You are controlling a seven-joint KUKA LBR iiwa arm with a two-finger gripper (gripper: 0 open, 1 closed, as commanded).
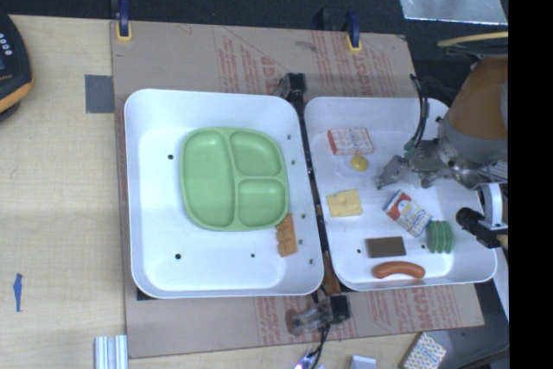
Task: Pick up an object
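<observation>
Grey pincer (390,175) hovers above the red-and-white packet (407,213), spread wide, holding nothing; we judge approach underway, descent next.

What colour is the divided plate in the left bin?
The divided plate is light green, seen clearly in the camera view.

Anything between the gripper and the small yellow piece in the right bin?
Nothing visible. The gripper sits low over the right bin, and bare white floor separates it from the small yellow piece to its left. The red-and-white packet lies just beyond, off the direct line.
</observation>
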